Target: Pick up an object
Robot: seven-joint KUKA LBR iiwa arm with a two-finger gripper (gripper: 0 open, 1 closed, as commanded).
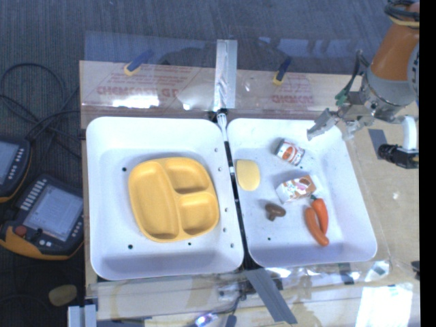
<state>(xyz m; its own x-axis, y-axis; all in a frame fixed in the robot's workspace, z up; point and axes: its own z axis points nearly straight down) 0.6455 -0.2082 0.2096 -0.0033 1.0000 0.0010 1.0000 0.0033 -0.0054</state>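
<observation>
Carrots [317, 222] share the right bin [354, 203] below a spread, empty end effector [334, 125]; a yellow tray [174, 197] fills the left.

The arm [398, 53] is grey with a fat orange band just above the wrist, over by the right bin [354, 182]. Below that there's a grey metal gripper [332, 122] with thin dark cables trailing around it.

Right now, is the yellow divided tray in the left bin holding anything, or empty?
Empty. The yellow tray lies flat in the left bin, and all its compartments show bare yellow plastic.
</observation>
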